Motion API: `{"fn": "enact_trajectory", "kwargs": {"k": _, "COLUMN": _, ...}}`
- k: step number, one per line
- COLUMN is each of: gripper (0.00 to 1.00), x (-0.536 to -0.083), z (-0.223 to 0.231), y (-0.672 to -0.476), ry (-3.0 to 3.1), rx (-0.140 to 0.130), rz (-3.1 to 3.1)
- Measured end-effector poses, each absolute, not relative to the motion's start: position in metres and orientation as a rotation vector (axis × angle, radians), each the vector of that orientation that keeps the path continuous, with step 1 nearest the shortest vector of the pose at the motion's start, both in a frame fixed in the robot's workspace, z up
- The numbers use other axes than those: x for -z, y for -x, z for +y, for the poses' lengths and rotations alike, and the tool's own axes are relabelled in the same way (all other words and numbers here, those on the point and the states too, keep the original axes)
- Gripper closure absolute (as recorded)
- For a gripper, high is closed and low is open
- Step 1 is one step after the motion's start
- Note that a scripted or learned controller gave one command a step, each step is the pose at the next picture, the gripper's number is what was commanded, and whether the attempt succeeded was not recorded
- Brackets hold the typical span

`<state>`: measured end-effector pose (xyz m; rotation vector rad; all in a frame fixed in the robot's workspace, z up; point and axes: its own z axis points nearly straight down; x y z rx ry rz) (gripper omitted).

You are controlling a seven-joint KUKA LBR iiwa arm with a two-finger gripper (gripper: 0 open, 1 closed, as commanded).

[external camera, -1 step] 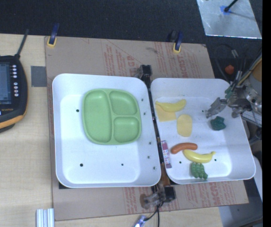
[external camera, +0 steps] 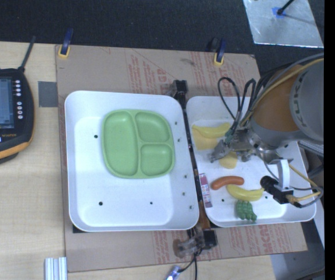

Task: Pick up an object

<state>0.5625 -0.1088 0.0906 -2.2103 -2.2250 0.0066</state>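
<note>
Reaching in from three o'clock, the grey and orange arm lowers its hand into the right bin, over yellow toy food at the bin's ten o'clock. Whether the hand is open or closed cannot be told. A red sausage, banana and green broccoli lie towards six o'clock. A green divided plate sits in the left bin.
</note>
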Motion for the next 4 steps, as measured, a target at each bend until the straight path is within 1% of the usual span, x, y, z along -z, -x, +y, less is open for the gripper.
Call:
{"fn": "enact_trajectory", "kwargs": {"k": 1, "gripper": 1.0, "x": -0.102, "z": -0.111, "y": -0.563, "ry": 2.21, "rx": -0.009, "rz": -2.228}}
{"fn": "enact_trajectory", "kwargs": {"k": 2, "gripper": 0.0, "x": -0.101, "z": -0.111, "y": -0.563, "ry": 2.209, "rx": -0.01, "rz": -2.229}}
{"fn": "enact_trajectory", "kwargs": {"k": 3, "gripper": 1.0, "x": -0.112, "z": -0.112, "y": -0.563, "ry": 2.208, "rx": -0.012, "rz": -2.23}}
{"fn": "enact_trajectory", "kwargs": {"k": 4, "gripper": 0.0, "x": -0.112, "z": -0.112, "y": -0.563, "ry": 2.207, "rx": -0.013, "rz": -2.232}}
